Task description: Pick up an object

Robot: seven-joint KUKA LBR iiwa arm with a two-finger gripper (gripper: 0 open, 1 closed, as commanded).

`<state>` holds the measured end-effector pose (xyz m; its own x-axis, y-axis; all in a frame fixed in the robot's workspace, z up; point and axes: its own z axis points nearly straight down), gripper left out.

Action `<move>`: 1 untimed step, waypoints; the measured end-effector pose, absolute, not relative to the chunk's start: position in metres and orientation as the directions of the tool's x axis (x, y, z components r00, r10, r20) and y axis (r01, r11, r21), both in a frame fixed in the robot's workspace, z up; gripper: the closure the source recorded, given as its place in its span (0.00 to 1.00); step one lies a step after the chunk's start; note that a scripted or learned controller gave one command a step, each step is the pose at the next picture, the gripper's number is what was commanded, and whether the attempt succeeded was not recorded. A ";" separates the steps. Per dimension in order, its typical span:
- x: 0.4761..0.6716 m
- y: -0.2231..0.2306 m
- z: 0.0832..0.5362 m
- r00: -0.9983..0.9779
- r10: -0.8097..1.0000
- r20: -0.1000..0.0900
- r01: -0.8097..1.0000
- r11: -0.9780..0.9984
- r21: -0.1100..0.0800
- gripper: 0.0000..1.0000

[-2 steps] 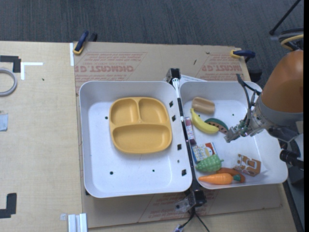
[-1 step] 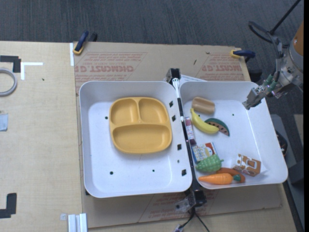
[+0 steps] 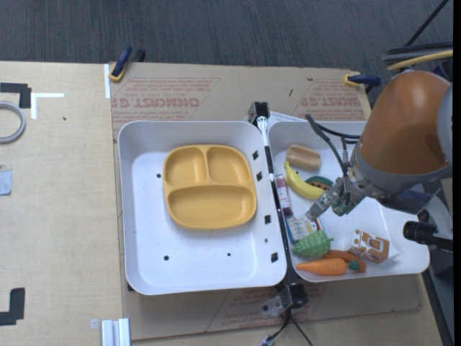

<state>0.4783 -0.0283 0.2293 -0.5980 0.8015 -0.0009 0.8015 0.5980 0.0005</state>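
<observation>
The hand hangs low over the right bin, reaching in from the right under the bulky grey and orange arm; its tips point down and to the left, and the view is too small and cluttered there to tell whether the hand is released or clenched, or whether anything sits between its tips. Just up and left of the hand lies a yellow banana, curved along the bin's inner side, with a small teal piece at its lower end close to the hand. Above the banana rests a tan bread roll. Directly below the hand lies a small printed packet, and beneath that a green leafy vegetable toy, touching an orange carrot that lies along the bin's near wall. To the right of the carrot, well apart from the hand, sits a small brown and white carton. A narrow pink-labelled tube lies along the divide between the bins. The left bin holds a yellow divided plate, set flat in its upper half. Both bins rest on a cardboard sheet on the pale surface.
</observation>
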 end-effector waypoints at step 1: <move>0.479 -0.026 0.428 -0.490 0.872 -0.003 0.872 0.490 0.003 1.00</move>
<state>0.4789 -0.0257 0.4282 -0.4902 0.8716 -0.0035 0.8716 0.4902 0.0028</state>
